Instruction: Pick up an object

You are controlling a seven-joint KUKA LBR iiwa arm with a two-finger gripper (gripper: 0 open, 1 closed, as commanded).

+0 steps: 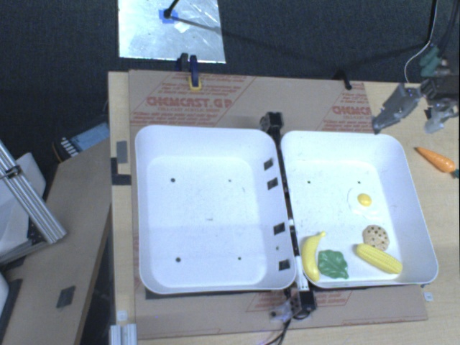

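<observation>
Along the right-hand white plastic bin's (413, 192) near edge lie a yellow toy banana (310, 256), a green leafy piece (333, 264), a yellow corn cob (379, 259) lying crosswise, a round speckled cookie (375, 236) and a fried egg (364, 200). Beyond the far right corner, the metal claw (417, 115) hangs open above the table (381, 103), holding nothing

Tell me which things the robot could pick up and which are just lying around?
For the job: banana, green leaf toy, corn cob, cookie, fried egg, all in the right bin; gripper.

Lying about: carrot, foil sheet, yellow clamp.
</observation>
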